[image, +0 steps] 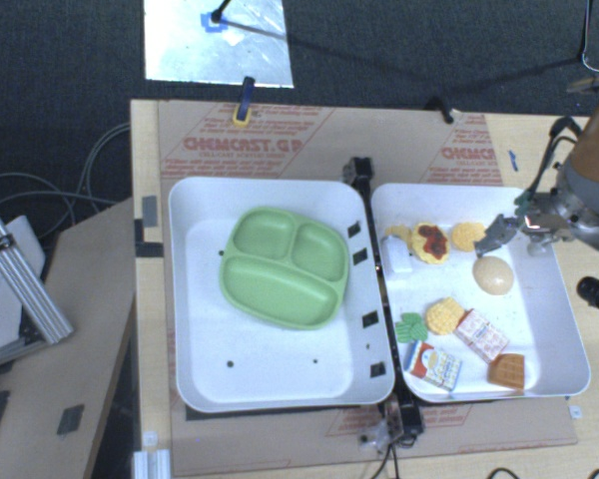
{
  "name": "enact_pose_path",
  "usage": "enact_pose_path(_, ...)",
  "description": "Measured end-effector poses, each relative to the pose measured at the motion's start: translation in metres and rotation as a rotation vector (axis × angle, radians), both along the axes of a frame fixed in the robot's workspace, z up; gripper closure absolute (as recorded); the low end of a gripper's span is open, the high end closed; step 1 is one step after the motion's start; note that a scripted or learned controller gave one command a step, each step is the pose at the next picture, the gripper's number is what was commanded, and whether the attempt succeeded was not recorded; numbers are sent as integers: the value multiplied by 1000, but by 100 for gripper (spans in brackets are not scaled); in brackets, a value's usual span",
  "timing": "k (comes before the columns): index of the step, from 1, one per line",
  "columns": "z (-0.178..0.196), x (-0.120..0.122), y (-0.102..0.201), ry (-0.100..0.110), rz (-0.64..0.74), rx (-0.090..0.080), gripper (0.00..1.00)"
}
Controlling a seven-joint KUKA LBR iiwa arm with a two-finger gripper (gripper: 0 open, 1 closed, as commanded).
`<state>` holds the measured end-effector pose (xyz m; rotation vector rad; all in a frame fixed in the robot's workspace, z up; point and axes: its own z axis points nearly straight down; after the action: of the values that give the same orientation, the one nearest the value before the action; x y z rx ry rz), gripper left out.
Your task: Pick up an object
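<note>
Two white bins (pixel 195 297), one green tray (pixel 283 267).

Bench (pixel 309 133): cardboard-covered; two white bins side by side, left bin (pixel 195 297), right bin (pixel 559 327).

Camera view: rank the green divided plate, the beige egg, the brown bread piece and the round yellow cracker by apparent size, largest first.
1. green divided plate, by far the largest
2. beige egg
3. round yellow cracker and brown bread piece: these look about alike, so I will not rank them against each other; the egg leads them only narrowly.
</note>
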<state>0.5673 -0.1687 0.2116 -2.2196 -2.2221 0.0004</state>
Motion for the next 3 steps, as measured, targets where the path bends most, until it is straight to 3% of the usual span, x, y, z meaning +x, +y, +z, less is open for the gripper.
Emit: enact_pose_path(3,-128,4,6,-1,0,0,0)
